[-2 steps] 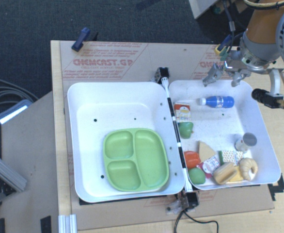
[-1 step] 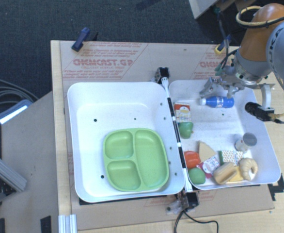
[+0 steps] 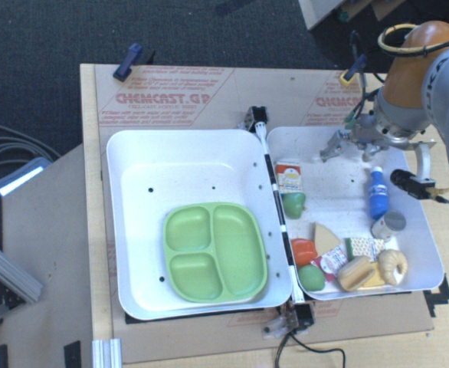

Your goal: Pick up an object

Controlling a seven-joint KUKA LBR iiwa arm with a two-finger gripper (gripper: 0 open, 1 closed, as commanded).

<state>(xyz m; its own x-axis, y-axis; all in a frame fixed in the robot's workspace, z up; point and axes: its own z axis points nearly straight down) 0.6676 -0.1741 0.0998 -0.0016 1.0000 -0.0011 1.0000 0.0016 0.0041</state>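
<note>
The grey arm with its orange band (image 3: 416, 75) is hanging over the right white bin (image 3: 431, 240); I cannot tell how its jaws are standing. The blue plastic bottle (image 3: 377, 193) is lying in that bin, beside a small grey cap (image 3: 393, 221).

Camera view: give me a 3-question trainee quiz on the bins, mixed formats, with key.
1. True or false: the green divided tray lies in the left bin.
2. The blue bottle lies in: A) the left bin B) the right bin C) on the bench.
3. Fill in: the tray has ___ compartments.

Key: 1 true; 2 B; 3 three.
</note>
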